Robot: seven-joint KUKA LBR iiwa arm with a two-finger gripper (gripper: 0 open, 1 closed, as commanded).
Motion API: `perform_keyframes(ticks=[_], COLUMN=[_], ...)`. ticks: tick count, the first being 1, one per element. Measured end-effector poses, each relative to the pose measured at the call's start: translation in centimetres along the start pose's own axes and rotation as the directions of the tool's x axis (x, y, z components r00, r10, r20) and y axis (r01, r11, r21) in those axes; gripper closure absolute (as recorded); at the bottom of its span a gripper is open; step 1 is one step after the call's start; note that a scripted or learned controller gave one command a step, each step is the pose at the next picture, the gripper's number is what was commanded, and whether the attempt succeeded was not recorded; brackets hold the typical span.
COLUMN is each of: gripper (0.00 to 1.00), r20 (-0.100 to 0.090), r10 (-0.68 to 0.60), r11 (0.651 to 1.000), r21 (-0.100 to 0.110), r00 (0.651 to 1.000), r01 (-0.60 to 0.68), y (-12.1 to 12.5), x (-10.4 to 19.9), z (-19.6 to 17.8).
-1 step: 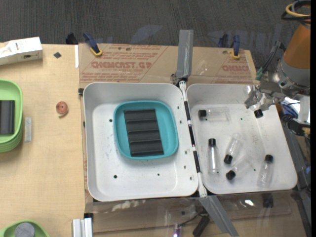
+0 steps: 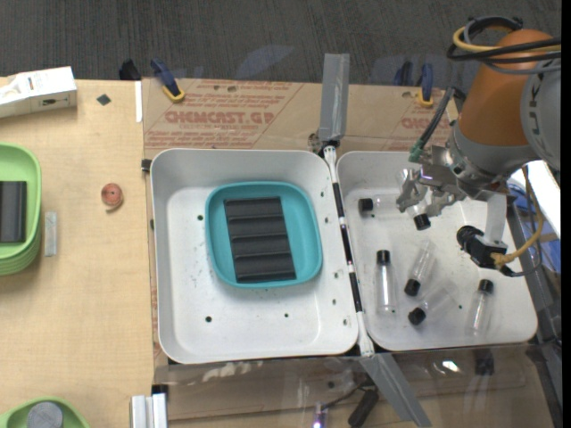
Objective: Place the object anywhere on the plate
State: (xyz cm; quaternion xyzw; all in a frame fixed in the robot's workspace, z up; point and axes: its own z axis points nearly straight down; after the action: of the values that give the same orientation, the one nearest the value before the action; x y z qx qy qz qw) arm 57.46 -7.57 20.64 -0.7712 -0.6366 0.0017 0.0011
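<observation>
Teal and square, the plate (image 2: 264, 236) is sitting in the left bin (image 2: 178, 266) with a black ribbed insert (image 2: 259, 238) lying across its middle. Clear vials with black caps are lying scattered in the right bin (image 2: 393, 324): one (image 2: 384, 279) near the divider, one (image 2: 417, 270) mid-bin, one (image 2: 483, 303) toward the right wall. The gripper (image 2: 419, 205) is hovering over that bin's upper part; whether its fingers are apart or together is not discernible here, and nothing is showing between them
</observation>
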Motion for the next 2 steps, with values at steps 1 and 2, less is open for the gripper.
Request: perform_keyframes(ticks=[1, 2], gripper=[1.0, 1.0], r20=[0.001, 0.001], r10=[-0.086, -0.165], r11=[0.996, 0.986], r21=[0.001, -0.001], r00=[0.996, 0.986], r01=[0.086, 0.165], y=[-3.2, -3.8], x=[5.3, 12.8], z=[1.6, 1.6])
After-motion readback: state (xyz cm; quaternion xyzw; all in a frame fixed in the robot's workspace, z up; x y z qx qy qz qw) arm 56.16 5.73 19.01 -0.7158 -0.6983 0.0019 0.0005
